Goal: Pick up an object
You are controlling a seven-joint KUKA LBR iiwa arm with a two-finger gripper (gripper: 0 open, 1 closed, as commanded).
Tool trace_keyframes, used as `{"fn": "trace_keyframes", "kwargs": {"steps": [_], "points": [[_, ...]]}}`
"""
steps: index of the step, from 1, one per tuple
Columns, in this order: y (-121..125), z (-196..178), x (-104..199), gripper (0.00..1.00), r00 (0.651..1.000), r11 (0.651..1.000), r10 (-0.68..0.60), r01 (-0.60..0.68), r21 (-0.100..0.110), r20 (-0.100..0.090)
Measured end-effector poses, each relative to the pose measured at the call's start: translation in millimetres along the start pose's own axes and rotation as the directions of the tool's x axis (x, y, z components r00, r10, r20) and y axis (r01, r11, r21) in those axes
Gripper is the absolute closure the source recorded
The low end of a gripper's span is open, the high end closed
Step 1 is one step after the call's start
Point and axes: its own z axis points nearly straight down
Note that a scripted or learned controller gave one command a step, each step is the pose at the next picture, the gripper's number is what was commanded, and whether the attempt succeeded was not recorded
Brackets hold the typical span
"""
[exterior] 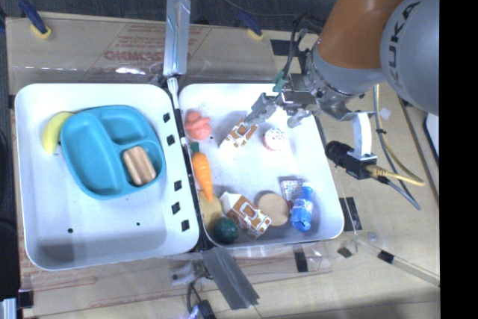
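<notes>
two white bins [97,250] sit on cardboard; gripper [278,110], fingers spread apart and holding nothing, hovers above the pink-dotted white ball [275,138].

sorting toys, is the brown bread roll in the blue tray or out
In: the brown bread roll lies in the blue plastic divided tray's lower right compartment.

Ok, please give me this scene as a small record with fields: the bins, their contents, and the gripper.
left bin: blue divided plate bearing a brown bread roll; yellow banana beside the plate
right bin: orange carrot, pink-orange fruit, white speckled ball, blue crumpled wrapper, dark green ball
gripper: above the right bin's far side, near the speckled ball
</notes>
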Motion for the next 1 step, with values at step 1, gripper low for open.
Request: {"fn": "trace_keyframes", "kwargs": {"steps": [1], "points": [[-32.0, 102.1, 55.9, 0.00, 0.998, 0.998, -0.059, 0.059, 0.007, -0.001]]}}
